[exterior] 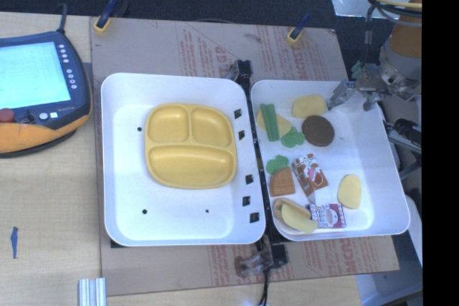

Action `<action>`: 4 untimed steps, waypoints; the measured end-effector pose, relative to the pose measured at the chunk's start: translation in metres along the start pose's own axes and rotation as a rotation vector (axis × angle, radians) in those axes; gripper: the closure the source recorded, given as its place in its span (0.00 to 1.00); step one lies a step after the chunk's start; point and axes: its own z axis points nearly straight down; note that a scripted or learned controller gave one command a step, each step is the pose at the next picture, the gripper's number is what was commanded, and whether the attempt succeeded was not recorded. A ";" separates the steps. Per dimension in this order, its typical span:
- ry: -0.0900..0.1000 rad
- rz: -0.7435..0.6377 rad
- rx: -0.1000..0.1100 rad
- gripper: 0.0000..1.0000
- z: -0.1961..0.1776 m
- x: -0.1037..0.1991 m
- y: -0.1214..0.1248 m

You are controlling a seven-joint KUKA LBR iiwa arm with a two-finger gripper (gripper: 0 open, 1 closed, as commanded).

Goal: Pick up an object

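Nearest the camera, at the front of the right bin (391, 175), a pale banana (295, 217) lay touching a red-and-white packet (328, 216). Just beyond them sat a yellow oval (350, 190), well apart from a brown cracker (282, 182) and a second packet (310, 174), which lay side by side. A small green sprig (277, 164) touched the cracker's far edge.

Further back in the same bin lay a brown disc (318, 130) with a green leaf (292, 139) just beside it, then a green stick (268, 121) against a yellow wedge (285, 125). Near the far wall sat a yellow slab (309, 106). These were the things I might pick up, and I touched none of them.

In the left bin (118, 154) a yellow divided plate (191, 145) lay flat near the middle. Left of that bin, a pendant (36, 86) with a lit screen rested on the bench.

My pincer (353, 98) hung over the far right corner of the right bin. Its two fingers were spread apart, one pointing towards the yellow slab and the other out by the bin's rim. There was nothing between them. The slab and the brown disc were the pieces nearest to it, both apart from it.
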 end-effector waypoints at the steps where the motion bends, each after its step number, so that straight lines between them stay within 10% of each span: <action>1: 0.013 -0.005 0.020 0.00 0.057 0.049 -0.109; 3: 0.007 -0.009 0.001 0.00 0.052 0.099 0.002; 4: 0.003 -0.003 -0.002 0.00 -0.009 0.042 0.001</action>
